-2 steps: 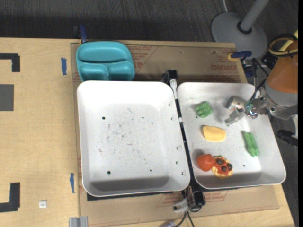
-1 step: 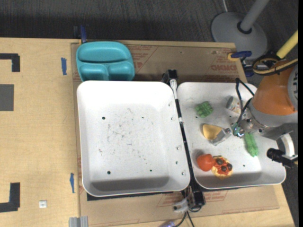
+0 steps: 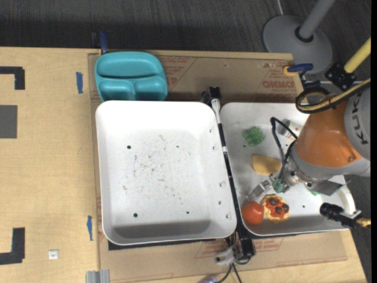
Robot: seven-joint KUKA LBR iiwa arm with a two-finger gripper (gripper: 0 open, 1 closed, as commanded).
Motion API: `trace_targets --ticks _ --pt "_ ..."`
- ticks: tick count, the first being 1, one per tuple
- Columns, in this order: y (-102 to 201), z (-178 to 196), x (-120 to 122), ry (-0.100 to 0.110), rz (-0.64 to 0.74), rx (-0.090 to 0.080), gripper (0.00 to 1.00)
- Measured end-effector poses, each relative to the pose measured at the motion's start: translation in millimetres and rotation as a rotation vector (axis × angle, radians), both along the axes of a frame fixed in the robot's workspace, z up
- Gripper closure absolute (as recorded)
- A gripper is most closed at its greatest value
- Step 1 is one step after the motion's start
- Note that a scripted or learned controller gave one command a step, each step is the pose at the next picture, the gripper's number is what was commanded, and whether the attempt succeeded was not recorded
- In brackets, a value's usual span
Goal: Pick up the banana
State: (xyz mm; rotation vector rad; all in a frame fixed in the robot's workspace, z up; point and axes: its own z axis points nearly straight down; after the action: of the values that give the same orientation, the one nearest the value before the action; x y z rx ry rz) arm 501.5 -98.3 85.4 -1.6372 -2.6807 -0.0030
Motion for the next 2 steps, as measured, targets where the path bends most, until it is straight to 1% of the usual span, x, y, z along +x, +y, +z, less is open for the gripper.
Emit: trace_targets --ticks 1,2 --pt "1 10 1 -0.003 -0.001 0.001 1.0" --pt "41 100 -10 -0.005 0.53 -0.003 1.0"
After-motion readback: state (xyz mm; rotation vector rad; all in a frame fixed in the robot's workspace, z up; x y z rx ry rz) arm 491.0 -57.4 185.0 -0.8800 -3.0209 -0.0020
